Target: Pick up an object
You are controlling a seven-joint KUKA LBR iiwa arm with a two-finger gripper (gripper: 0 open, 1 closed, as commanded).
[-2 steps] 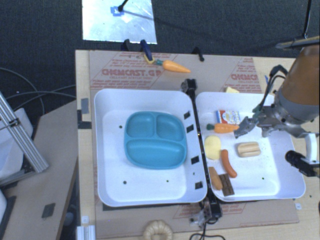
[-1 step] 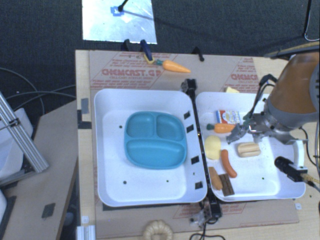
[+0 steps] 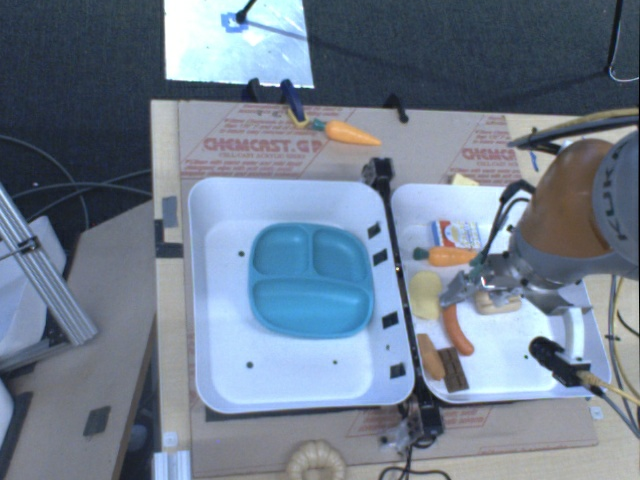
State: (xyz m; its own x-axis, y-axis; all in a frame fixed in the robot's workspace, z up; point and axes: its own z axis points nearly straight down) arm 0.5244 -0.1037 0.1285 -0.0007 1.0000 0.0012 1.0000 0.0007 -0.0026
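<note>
Hovering low in the right bin [image 3: 600, 353], gripper [image 3: 478, 286] over crowded food; open or closed, cannot tell. Sitting just beside: sausage [image 3: 458, 330], yellow piece [image 3: 427, 293], carrot [image 3: 450, 257]. Risking a nudge, a double catch, or closing on nothing.

Grey arm [image 3: 600, 218] with orange band, black cables, silvery hand [image 3: 480, 283].
</note>
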